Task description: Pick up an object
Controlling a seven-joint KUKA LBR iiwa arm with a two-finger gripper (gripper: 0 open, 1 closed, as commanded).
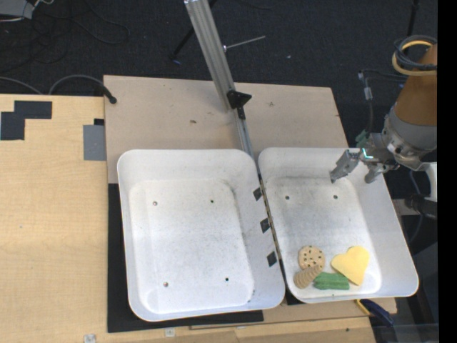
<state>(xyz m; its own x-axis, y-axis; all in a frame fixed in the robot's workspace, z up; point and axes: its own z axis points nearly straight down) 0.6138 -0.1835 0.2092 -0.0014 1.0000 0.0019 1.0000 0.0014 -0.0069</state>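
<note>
My fingers (355, 167) hang spread and bare above the right bin (400, 227), far edge. All 4 items, including the yellow heart (352, 263), lie ungrasped near its front corner.

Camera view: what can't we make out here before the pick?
- Arm: cut off by the right edge above the orange band.
- Tan ridged piece: partly under the round cookie; too small to identify.
- Green piece: its upper edge meets the yellow heart; touching or overlapping, unclear.
- Gripper: fingers spread, nothing between them.
</note>
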